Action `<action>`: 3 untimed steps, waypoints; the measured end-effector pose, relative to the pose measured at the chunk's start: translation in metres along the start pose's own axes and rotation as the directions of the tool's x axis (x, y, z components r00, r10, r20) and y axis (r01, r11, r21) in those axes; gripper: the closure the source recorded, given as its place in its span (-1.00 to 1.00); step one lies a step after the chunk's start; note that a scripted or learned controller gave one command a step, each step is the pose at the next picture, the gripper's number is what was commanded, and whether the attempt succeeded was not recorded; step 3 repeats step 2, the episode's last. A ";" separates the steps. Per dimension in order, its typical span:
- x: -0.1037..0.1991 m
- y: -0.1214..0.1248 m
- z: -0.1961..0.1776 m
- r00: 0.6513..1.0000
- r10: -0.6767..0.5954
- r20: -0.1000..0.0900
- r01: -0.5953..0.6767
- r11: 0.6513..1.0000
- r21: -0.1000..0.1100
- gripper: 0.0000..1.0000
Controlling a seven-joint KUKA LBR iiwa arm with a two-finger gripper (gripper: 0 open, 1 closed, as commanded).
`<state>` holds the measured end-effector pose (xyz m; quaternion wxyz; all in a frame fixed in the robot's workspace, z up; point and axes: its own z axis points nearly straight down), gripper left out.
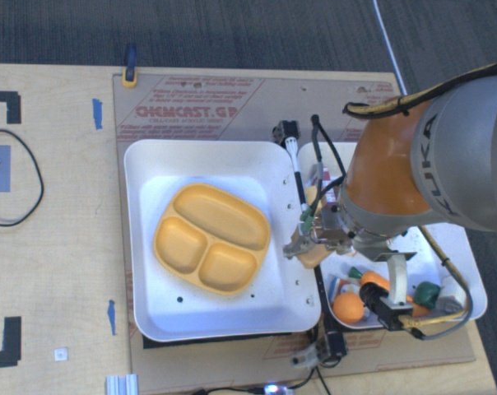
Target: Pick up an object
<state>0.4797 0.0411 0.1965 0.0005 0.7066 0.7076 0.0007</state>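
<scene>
My gripper point(307, 242) hangs over the rim between the two white bins, at the left edge of the right bin point(471, 263). A small tan piece point(317, 257) shows just below it; whether it is held is unclear. In the right bin lie an orange ball point(347, 305), an orange piece point(373, 282), a dark green object point(427, 293) and a small green and red bit point(355, 274). The arm hides much of that bin.
The left bin point(150, 171) holds a yellow divided plate point(212, 237) with three compartments. Both bins rest on a cardboard sheet point(199, 105) on the wooden bench. A black cable loop point(26, 196) lies at the far left.
</scene>
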 end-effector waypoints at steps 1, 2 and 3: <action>-0.048 -0.001 0.012 1.000 0.002 0.000 -0.002 1.000 0.003 1.00; 0.008 0.014 0.012 1.000 0.000 0.000 0.000 1.000 0.000 1.00; 0.008 0.014 0.012 1.000 0.000 0.000 0.000 1.000 0.000 1.00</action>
